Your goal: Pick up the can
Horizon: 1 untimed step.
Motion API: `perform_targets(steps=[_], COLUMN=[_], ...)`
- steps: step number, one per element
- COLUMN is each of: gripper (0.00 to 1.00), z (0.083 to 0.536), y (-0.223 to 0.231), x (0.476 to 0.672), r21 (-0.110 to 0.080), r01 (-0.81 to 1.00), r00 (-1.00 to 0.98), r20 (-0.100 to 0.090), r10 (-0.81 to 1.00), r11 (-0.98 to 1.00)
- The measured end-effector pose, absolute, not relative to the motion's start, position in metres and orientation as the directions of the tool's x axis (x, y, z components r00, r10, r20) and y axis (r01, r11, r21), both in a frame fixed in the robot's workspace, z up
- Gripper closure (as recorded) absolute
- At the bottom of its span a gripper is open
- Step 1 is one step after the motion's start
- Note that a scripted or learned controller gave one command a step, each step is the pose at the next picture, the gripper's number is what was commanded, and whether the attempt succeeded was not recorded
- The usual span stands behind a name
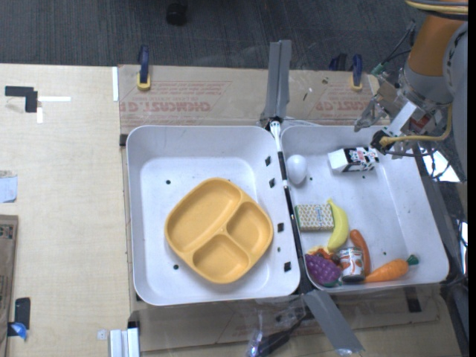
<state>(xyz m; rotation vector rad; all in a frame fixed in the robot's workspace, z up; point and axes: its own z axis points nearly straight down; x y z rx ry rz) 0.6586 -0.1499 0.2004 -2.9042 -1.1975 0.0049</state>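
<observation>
The can (351, 262) is small, with a red and white label. It stands near the front edge of the right bin (416, 199), between the purple grapes (321, 266) and the carrot (388, 270). My gripper (373, 117) hangs over the far right corner of that bin, well behind the can and apart from it. A white carton with black print (351, 159) lies just in front of the gripper and to its left.
The right bin also holds a white egg (297, 167), a cracker box (314, 216), a banana (338, 225) and a sausage (359, 244), all crowded close to the can. A yellow divided plate (218, 230) lies in the left bin (149, 199).
</observation>
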Motion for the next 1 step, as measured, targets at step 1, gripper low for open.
perform_targets(steps=[1], gripper=[0.0], z=[0.0906], y=[-0.1586], x=[0.5768], r21=[-0.004], r01=[0.734], r00=[0.679], r20=[-0.002], r10=[0.734], r11=[-0.679])
